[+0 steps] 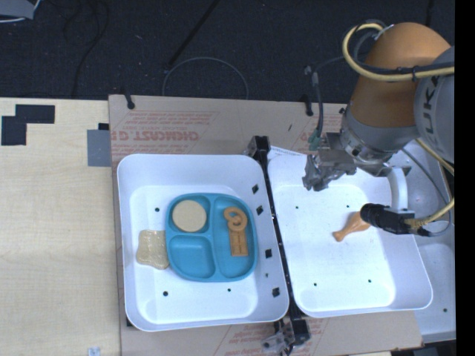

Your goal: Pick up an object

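Hand (318,175) low over the right bin's (341,280) far-left part, how far open cannot be told, nothing visibly held, tan wooden piece (349,231) on the bin floor nearer and right of the hand, apart from it, long axis slanting near-left to far-right, rounded end near-left, far-right end hidden.

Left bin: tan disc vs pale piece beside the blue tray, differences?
The disc is round and even-edged; the pale piece is squarish with ragged edges. The disc sits in a compartment of the blue tray; the pale piece lies on the floor of the left bin, at the tray's left. Both lie flat.
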Motion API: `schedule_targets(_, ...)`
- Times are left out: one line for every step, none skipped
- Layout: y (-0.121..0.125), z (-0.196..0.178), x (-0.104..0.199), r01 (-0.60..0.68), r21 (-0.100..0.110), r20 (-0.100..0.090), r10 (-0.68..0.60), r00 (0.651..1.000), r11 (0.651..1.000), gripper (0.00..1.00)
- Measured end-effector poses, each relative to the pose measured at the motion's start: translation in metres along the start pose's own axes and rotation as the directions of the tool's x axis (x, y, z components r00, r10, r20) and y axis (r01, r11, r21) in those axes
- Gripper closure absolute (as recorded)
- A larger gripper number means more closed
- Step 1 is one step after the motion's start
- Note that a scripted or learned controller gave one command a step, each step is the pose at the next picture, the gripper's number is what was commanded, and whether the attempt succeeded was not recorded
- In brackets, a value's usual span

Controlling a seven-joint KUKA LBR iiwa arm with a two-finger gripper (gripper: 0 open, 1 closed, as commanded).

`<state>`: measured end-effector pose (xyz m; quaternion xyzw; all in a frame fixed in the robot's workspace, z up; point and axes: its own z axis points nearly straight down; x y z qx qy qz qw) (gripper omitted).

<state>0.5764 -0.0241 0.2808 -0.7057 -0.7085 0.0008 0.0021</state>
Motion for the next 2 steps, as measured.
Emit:
schedule_targets(0.0, 0.019, 0.042, -0.001, 0.001, 0.001, 0.001, 1.0, 1.0, 1.0)
schedule_targets(-0.007, 0.024, 0.086, 0.0, 0.001, 0.0, 0.0, 1.0, 1.0, 1.0)
